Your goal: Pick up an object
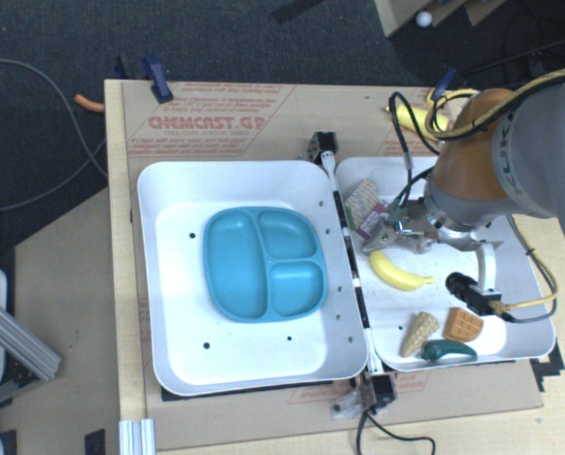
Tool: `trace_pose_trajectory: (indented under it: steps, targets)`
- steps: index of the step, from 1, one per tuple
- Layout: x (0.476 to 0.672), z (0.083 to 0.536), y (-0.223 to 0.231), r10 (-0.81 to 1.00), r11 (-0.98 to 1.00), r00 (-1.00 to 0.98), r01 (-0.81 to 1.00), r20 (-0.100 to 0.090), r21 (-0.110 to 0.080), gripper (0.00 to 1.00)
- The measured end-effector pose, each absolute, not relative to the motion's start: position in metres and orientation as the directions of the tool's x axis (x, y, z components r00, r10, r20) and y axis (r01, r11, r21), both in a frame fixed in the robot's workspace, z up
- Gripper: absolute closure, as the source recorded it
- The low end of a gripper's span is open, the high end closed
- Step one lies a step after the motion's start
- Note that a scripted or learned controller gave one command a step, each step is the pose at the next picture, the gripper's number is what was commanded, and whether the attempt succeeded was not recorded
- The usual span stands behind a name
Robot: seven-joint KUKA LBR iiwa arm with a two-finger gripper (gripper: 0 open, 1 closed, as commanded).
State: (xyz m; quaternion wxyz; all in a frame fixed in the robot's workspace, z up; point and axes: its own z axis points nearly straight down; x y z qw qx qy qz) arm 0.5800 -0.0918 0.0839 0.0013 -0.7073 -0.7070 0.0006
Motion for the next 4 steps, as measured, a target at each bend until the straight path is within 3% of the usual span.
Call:
trace_pose_trajectory:
  steps: [1,2,3,4]
  targets:
    - [0.547,0.084,-0.095,1.000,-0.001,0.001,1.000,0.001,-0.003,0.00]
    - [0.527,0.084,-0.093,1.000,0.000,0.000,1.000,0.001,-0.003,0.00]
    - [0.528,0.094,-0.092,1.000,-0.001,0.001,1.000,0.002,-0.001,1.00]
    - [0.566,0.185,-0.032,1.000,0.001,-0.001,1.000,0.001,0.001,1.00]
